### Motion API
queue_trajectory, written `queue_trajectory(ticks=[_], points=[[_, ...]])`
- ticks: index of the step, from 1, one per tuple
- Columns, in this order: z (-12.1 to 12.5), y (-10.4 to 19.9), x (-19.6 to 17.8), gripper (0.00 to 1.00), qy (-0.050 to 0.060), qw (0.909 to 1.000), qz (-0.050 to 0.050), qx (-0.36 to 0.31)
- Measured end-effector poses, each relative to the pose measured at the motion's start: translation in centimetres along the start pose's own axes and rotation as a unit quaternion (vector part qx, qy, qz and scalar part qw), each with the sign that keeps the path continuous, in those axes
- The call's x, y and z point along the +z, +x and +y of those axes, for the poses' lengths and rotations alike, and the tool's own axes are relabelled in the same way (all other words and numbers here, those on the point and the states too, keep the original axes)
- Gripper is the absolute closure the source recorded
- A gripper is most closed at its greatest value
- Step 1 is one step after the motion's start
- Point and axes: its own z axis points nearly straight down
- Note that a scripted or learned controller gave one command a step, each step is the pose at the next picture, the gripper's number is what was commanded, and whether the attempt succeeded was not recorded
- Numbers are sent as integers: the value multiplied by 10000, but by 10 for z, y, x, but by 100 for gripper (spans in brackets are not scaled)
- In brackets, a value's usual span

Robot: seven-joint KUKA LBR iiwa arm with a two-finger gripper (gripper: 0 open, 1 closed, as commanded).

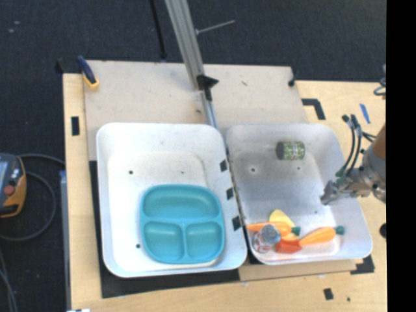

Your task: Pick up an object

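Small green can (290,150) on its side, far end of right bin (260,142); toy clutter (292,234) at near edge.

You look down from one fixed camera above the bench (182,96), tilted at a slant so the far edge sits at the top. It stands far enough back to take in both bins, left bin (117,155) and right bin (260,174), with dark floor (65,18) around. The arm (370,168) enters from your right.
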Motion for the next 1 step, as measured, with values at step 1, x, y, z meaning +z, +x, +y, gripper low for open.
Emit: queue_trajectory(ticks=[1], points=[[3,-2,-54,100,-6,10000,-5,0]])
